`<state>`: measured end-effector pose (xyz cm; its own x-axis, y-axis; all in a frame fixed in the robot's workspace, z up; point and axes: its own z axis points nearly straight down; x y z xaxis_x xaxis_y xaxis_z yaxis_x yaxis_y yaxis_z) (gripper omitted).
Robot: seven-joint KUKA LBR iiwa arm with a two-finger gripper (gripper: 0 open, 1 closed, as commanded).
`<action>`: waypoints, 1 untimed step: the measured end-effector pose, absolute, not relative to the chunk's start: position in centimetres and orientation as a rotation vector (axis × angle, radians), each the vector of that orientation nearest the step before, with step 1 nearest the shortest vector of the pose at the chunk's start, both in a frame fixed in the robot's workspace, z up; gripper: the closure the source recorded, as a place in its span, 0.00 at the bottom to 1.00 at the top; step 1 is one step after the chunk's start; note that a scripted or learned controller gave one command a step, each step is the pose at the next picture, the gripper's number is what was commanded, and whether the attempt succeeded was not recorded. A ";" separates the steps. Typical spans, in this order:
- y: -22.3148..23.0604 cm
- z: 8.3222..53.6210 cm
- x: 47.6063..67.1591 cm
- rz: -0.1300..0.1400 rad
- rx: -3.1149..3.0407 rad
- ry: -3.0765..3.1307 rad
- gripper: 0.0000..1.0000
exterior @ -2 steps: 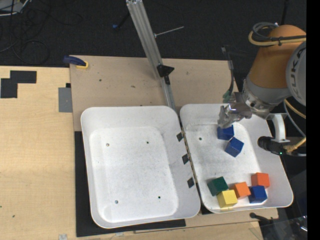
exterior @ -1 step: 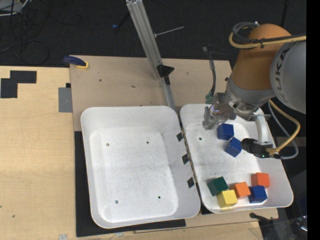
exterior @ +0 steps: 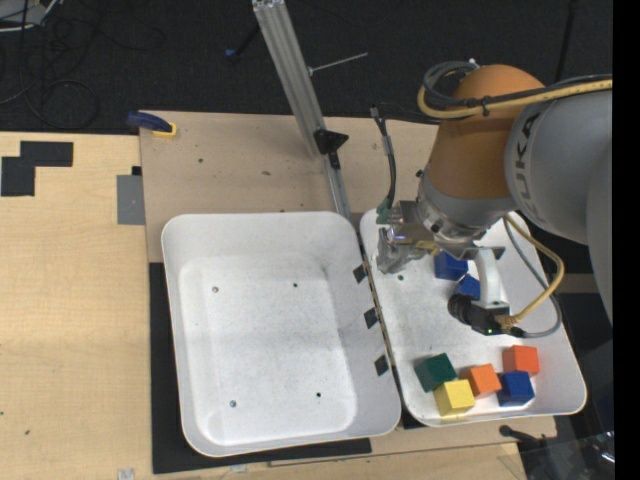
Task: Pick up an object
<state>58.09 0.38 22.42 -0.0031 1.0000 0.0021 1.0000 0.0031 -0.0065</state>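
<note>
Down at the far left corner of the right bin [exterior: 565,388], the gripper [exterior: 392,253] hung low over the white floor, close beside the wall shared with the left bin [exterior: 200,258]. How far apart its fingers stood could not be told from this angle, and nothing could be seen between them. The arm [exterior: 560,158] came in from the right, its orange band [exterior: 480,143] sitting just above the wrist, with cables looping over the top and down its right side.

Several blocks lay in the right bin. A blue block [exterior: 450,266] sat just right of the gripper, partly hidden under the wrist, and a second blue block [exterior: 467,286] lay just below it. At the near end of the bin a cluster sat close together: a green block [exterior: 435,370], a yellow block [exterior: 455,396] touching its near side, an orange block [exterior: 484,378], a red-orange block [exterior: 521,359] and another blue block, the near blue block [exterior: 516,387].

A slanted metal rail [exterior: 295,68] rose from the bench [exterior: 240,163] behind the bins.
</note>
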 end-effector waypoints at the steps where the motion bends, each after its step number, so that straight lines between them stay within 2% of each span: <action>1: 5.6 23.5 56.4 0.003 -2.211 -2.223 1.00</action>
